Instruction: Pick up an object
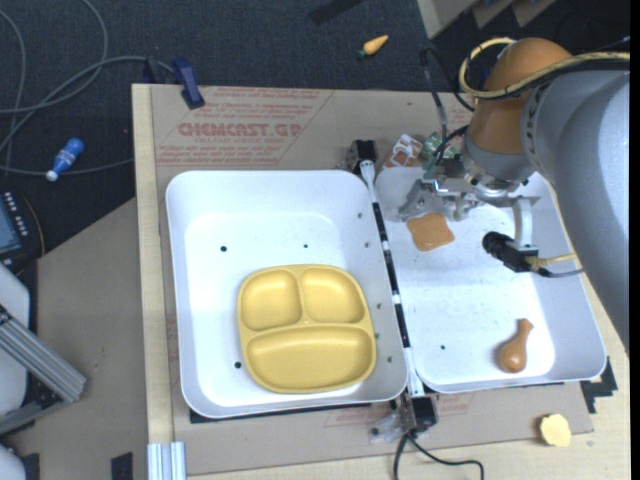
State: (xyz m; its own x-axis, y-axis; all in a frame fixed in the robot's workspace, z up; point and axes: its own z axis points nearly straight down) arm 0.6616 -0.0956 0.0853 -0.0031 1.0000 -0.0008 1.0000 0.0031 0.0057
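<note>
Camera view: pincer [437,206] hangs over right bin [470,318] far corner, tan slab [431,232] directly beneath, perhaps touching; fingers blurred, grip state cannot tell. Drumstick [514,346] well apart.

Robot lab — bins [200,268] (cables [60,28]).

Both bins [200,218] white. Divided plate [303,326] pale yellow, left of the gripper [438,200]. Toast-like piece [431,232] tan-orange, directly beneath the gripper. Drumstick-shaped item [514,346] brown, well below it. Table [250,128] tan with red lettering. Arm band [515,88] orange.
</note>
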